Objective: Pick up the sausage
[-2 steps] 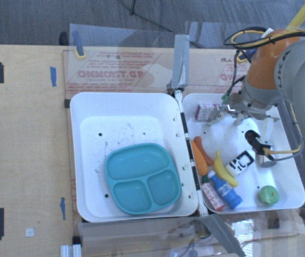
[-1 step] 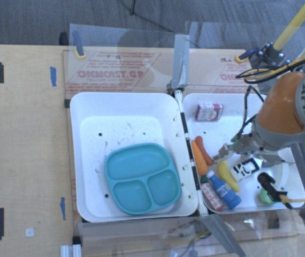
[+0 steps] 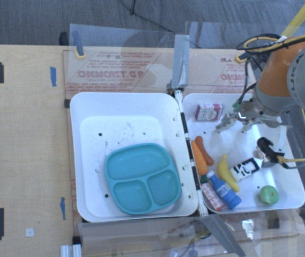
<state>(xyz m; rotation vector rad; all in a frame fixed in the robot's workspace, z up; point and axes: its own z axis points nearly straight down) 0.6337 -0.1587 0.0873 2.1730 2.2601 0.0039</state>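
The gripper [image 3: 233, 119] hangs over the back of the right bin [image 3: 297, 194], its two fingers [image 3: 225, 123] spread apart with nothing between them. Just beside them to the left stands a small red-and-white carton [image 3: 208, 112]; its print is too small to read. The sausage [image 3: 204, 151], a short red-orange piece, lies near the bin's left wall, forward of the gripper and apart from it, beside a carrot [image 3: 199, 163]. Further forward are a banana [image 3: 227, 172], a blue bottle [image 3: 224, 190], a black-and-white item [image 3: 245, 168] and a green apple [image 3: 269, 195] in the near right corner. The bin floor under the gripper is bare white. The left bin [image 3: 88, 143] holds a teal divided plate [image 3: 142, 178]. Behind the bins, clear sheeting carries mirrored red lettering [image 3: 112, 73] that I cannot make out.
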